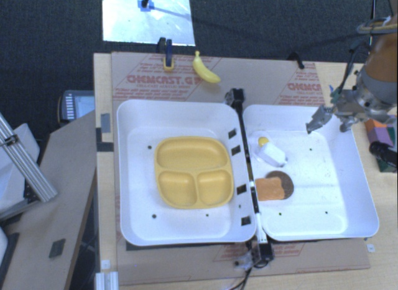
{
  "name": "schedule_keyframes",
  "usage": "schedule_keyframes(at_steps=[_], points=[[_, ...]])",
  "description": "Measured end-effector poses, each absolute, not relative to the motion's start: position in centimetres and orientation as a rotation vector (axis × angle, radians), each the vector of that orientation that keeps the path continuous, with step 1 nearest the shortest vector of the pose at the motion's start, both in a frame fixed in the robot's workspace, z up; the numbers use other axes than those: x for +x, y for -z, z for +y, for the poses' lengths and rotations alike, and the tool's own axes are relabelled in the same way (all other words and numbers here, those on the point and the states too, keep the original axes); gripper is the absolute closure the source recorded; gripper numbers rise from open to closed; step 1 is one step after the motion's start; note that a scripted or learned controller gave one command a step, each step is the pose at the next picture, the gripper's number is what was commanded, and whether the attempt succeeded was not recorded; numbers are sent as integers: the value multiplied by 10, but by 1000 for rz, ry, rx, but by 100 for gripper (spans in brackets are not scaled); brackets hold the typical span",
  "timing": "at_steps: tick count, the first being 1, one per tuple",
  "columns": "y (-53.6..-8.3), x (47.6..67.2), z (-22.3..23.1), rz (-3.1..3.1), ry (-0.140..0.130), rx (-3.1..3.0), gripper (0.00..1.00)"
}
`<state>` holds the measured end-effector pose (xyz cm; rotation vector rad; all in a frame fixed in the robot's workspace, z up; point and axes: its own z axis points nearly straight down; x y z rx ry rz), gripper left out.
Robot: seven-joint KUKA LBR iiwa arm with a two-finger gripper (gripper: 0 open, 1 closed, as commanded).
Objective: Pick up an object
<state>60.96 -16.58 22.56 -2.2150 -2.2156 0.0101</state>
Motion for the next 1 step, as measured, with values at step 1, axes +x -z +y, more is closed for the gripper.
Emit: schedule_keyframes(at_steps=[1], points=[[-233,612,-165,-2226,1,-2219,0]])
